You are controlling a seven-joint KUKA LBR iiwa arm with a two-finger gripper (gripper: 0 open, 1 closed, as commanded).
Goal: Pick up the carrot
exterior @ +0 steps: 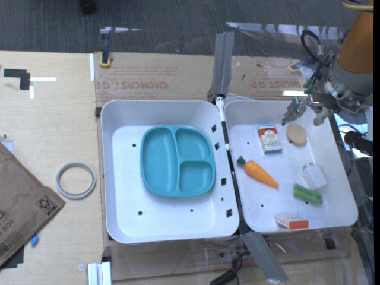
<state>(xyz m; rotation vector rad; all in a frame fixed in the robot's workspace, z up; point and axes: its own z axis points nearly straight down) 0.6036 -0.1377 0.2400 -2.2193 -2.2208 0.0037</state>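
The orange carrot [260, 172] with a green top lies tilted in the middle of the right bin [338, 218], its green end pointing up-left. My gripper [305, 114] hangs over the far right part of that bin, above the tan round piece [296, 136], well apart from the carrot. Its two fingers stand spread, with nothing between them.
The right bin also holds a small red-and-white box [270, 139], a white block [314, 176], a green piece [307, 194] and an orange-white box [291, 221]. The left bin [119, 206] holds a teal divided plate [177, 160]. A tape ring [75, 179] lies on the bench at left.
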